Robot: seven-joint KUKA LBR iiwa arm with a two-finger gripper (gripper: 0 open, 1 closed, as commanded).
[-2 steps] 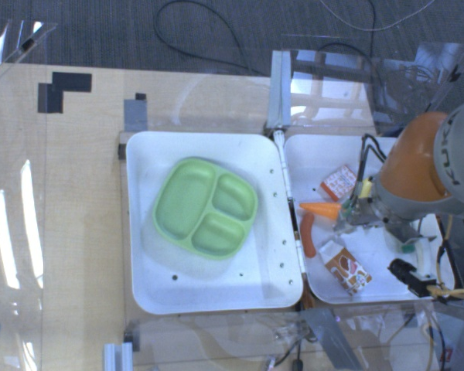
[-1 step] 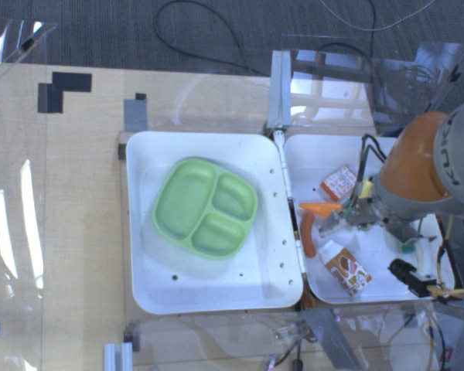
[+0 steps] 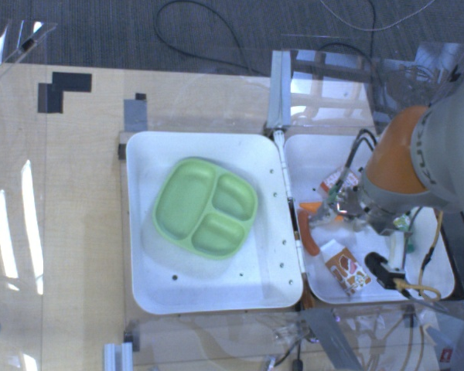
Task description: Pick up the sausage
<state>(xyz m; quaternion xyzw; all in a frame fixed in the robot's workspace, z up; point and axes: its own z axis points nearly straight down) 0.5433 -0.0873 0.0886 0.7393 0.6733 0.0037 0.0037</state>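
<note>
Boxy brown carton (image 3: 346,271), slim orange sausage (image 3: 307,238) beside end effector (image 3: 325,213), grip state unclear.

You count two white bins on the bench (image 3: 69,207): the nine o'clock bin (image 3: 155,284) and the three o'clock bin (image 3: 313,157). The first carries one green plate (image 3: 205,207) with three compartments; the second shows one sausage (image 3: 307,236), one brown carton (image 3: 346,269) and one red-and-white packet (image 3: 332,182).

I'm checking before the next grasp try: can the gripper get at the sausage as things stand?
Probably yes. The sausage lies uncovered in the right bin, with the gripper close beside it, though that bin's left wall alongside could cramp the approach.
</note>
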